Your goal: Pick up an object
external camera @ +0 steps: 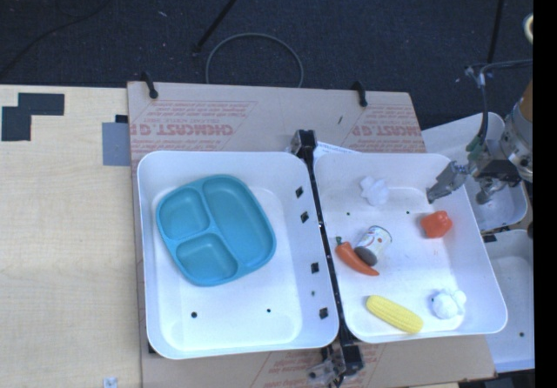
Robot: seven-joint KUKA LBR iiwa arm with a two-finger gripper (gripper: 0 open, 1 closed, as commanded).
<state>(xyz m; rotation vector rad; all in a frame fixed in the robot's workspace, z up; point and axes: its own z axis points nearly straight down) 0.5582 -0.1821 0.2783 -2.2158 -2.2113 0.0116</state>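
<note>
The right bin holds several small things: an orange-red block, a carrot, a small tin lying on its side, a yellow corn cob and two white lumps. My gripper hangs over the bin's far right edge, just above and to the right of the orange-red block. Its two fingers stand spread apart, open, and nothing sits between them.
The left bin holds a blue three-part plate. A black divider with clips runs between the bins. Cardboard lies under both, and pale wooden bench stretches to the left.
</note>
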